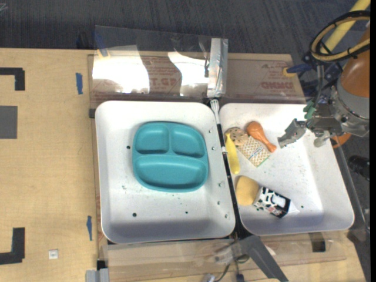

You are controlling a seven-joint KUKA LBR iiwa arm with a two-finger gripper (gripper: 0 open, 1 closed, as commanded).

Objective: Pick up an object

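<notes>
Two shallow white bins sit side by side on the surface; the left bin (111, 204) carries a teal divided plate (171, 156), lying flat near its middle, with small dark specks scattered over the white floor around it.

The right bin (329, 210) holds the loose objects, all gathered toward its left wall: a yellow stick-like piece (232, 154) lies along that wall; just beside it lies a patterned beige item (249, 147), touching or overlapping an orange object (258, 134) that slants toward the bin's middle; nearer the front edge a rounded tan piece (247, 190) rests against a black-and-white patterned object (274, 202).

The arm enters from the right, its orange band (355, 81) showing at the frame's edge, with yellow and black cables (341, 37) looping above; the gripper (292, 134) hangs over the upper right part of the right bin, pointing left toward the orange object but apart from it; nothing sits between the fingers; whether they stand apart or together I cannot tell, since the view is too small and slanted.
</notes>
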